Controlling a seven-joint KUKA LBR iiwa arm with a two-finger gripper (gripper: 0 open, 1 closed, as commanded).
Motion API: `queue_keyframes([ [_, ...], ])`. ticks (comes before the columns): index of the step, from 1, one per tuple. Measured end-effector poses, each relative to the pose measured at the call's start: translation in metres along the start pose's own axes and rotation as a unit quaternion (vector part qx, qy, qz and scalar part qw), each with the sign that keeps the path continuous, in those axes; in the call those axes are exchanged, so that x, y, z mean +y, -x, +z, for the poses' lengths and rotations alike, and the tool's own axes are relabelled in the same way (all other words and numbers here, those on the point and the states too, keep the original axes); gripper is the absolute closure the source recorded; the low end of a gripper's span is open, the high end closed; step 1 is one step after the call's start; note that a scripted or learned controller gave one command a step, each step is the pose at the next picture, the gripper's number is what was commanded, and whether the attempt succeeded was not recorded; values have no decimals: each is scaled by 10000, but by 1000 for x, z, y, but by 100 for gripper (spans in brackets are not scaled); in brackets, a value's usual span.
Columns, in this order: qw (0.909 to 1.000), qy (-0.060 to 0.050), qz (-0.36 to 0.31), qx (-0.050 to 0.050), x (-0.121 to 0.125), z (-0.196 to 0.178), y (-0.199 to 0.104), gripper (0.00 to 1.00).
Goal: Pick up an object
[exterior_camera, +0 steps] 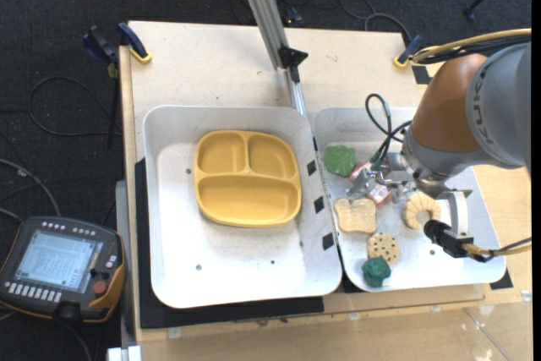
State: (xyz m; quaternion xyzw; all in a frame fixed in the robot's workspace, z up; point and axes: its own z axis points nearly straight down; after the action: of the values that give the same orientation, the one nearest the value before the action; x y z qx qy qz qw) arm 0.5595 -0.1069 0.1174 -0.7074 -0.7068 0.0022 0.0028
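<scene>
My gripper [373,181] hangs low over the right bin [486,259], among the small toy foods. A small red and white piece [378,194] lies right under it, partly hidden by the gripper. A green leafy piece [341,159] sits just to its left. A slice of toast [356,216] lies in front of it, and a pale ring-shaped pastry [418,210] rests to the right, under the wrist. Nearer the front edge are a dotted cookie [383,247] and a dark green lump [376,270].
The left bin [169,254] holds a yellow divided plate [248,177]. A metal pole [264,0] slants down to the seam between the bins. Blue and yellow clamps [135,42] grip the bench's back corners. A teach pendant [55,266] lies on the floor at the left.
</scene>
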Motion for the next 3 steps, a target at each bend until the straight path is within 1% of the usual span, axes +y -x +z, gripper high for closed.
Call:
queue_keyframes([
  [1, 10000, 45, 0, 0, 2, 20, 0, 0],
  [2, 10000, 72, -1, -6, 3, 8, 0, 100],
  [3, 10000, 70, -17, -11, 6, -56, -2, 100],
])
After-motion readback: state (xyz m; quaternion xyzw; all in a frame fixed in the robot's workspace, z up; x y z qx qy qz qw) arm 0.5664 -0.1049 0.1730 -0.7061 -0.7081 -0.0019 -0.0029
